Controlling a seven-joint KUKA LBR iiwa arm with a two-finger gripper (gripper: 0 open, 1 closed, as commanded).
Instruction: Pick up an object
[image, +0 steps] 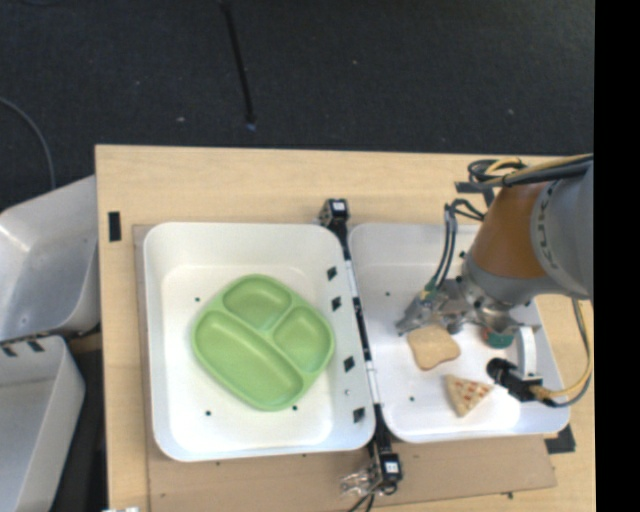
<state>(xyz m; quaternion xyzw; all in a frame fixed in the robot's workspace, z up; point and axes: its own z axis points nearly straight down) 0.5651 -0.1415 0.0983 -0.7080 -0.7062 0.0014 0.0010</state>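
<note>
Just below the end effector (430, 317) lies a tan bread-shaped piece (433, 349), flat on the floor of the right bin (400, 250), about midway across it and toward its near half. The end effector hangs close over the piece's upper edge; whether they touch cannot be told, nor whether the end effector is released or clenched, since the wrist above hides much of it. Nothing is seen grasped in it. Near the tan piece, lower and to the right, a wedge-shaped piece (467, 394) with a pale crust edge and an orange-speckled face also lies flat, apart from the tan one and close to the bin's near wall. The arm (560, 230) reaches in from the right, and its orange band (505, 240) sits over the bin's far right part. Black clips (352, 330) mark the seam where the right bin meets the left bin (180, 260). A green divided plate (263, 342) rests in the left bin, roughly centred and turned at a slant, with one long compartment and two smaller ones. Both bins stand on a light wooden tabletop (250, 185), which has dark floor beyond its far edge.
</note>
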